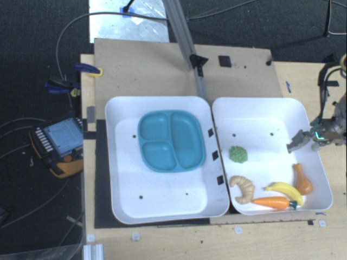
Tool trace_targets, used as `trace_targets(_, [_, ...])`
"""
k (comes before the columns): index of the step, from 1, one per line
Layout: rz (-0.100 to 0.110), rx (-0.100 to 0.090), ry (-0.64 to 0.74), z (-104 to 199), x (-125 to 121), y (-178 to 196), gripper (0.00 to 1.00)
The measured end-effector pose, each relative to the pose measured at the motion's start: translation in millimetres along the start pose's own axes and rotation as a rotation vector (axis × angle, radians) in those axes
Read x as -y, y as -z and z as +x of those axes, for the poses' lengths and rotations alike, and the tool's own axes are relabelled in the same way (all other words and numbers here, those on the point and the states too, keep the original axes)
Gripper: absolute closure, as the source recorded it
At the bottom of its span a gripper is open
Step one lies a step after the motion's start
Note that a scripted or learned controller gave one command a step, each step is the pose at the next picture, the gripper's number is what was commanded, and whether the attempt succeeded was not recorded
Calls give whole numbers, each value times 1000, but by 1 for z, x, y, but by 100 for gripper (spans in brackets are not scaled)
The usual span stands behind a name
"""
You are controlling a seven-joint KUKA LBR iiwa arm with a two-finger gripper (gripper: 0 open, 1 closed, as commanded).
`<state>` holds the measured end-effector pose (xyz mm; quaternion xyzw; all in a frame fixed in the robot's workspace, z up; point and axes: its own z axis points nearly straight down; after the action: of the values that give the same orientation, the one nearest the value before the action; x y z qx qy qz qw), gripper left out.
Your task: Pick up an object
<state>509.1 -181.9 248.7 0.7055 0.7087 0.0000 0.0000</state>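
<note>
The right bin (255, 112) holds several toy foods. A green broccoli (237, 154) lies near its middle left, and a tan croissant (242, 188) sits in front of it. An orange carrot (271, 202) and a yellow banana (283, 189) lie by the front wall. A brown drumstick (302, 180) rests at the right. My gripper (312, 138) hangs over the bin's right wall, above and behind the drumstick, with nothing seen in it.
The left bin (124, 188) holds a blue divided plate (171, 141). A grey pole (181, 26) slants down to the back rims where the bins meet. Cables and a handheld device (58, 145) lie off the bench at the left.
</note>
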Motion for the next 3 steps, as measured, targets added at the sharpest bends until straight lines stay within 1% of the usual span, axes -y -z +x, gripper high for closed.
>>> trace_targets(1, [-1,0,0,0,0,1,0])
trace_targets(2, [2,-1,-3,1,10,-51,0])
trace_targets(3, [2,0,-4,-9,10,-100,0])
